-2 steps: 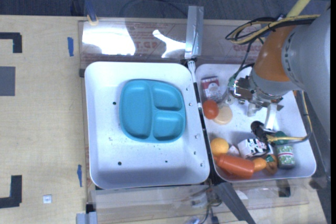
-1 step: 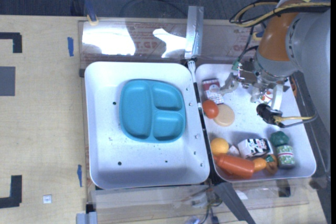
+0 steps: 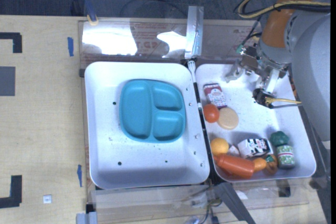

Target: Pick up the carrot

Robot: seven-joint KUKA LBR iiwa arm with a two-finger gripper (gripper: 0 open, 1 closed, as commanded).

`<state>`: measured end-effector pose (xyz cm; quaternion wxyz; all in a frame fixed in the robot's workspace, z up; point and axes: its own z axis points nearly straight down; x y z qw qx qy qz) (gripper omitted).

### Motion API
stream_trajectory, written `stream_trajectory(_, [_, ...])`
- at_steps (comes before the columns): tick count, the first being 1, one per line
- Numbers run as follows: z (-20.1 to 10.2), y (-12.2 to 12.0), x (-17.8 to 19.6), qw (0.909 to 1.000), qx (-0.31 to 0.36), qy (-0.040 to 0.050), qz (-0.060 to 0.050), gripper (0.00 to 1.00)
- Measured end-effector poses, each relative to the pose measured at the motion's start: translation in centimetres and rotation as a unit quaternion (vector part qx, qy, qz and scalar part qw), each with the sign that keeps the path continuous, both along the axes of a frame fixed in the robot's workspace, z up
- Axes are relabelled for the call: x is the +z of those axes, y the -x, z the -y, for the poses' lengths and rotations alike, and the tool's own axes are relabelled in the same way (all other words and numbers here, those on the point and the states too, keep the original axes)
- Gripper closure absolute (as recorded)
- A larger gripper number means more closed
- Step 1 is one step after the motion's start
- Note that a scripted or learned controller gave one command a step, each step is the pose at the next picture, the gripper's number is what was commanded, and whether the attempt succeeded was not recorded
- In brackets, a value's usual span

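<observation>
- Camera view from above the bench [image 3: 42, 113] has my tool [image 3: 260, 78] hanging over the far end of the right bin [image 3: 307, 162], under the orange wrist band; I cannot tell how the tool is set, since the wrist and cables crowd that spot.
- My target, the carrot [image 3: 239, 165], lies on its side at the near end of that same bin, well apart from the tool and toward me, close to the bin's near rim.
- I judge it to be a light, stiff plastic toy with a smooth, rounded skin, so it may roll or squirt out of a loose pinch. I would close across the thick middle, square to its long axis, not at the tapering orange tip.
- Crowding is my worry: a yellow ball [image 3: 219, 145] sits just beside its left end, and a small black-and-white carton [image 3: 254, 147] rests touching or nearly touching its upper side.
- Farther right of the carrot stands a green-topped jar [image 3: 284, 153] with a dark green lump [image 3: 279, 138] behind it.
- Between the tool and the carrot lie a red-labelled packet [image 3: 214, 95], an orange ball [image 3: 211, 113] and a pale round biscuit [image 3: 228, 119].
- Left of the tool, the left bin [image 3: 105, 160] holds a blue divided plate [image 3: 152, 110].
</observation>
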<state>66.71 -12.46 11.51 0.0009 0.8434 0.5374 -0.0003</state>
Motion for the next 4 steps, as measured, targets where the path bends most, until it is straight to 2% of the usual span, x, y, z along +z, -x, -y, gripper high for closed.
stream_trajectory(1, [1.9, 0.5, -2.9, 0.9811, -0.193, -0.004, -0.018, 0.0])
stream_trajectory(2, [1.8, 0.0, -1.7, 0.9815, -0.191, -0.0016, -0.003, 1.0])
stream_trajectory(3, [1.6, -0.1, -0.7, 0.982, -0.189, -0.0009, -0.004, 1.0])
stream_trajectory(4, [-2.3, 1.3, -2.9, 0.9462, -0.324, -0.0013, -0.001, 1.0])
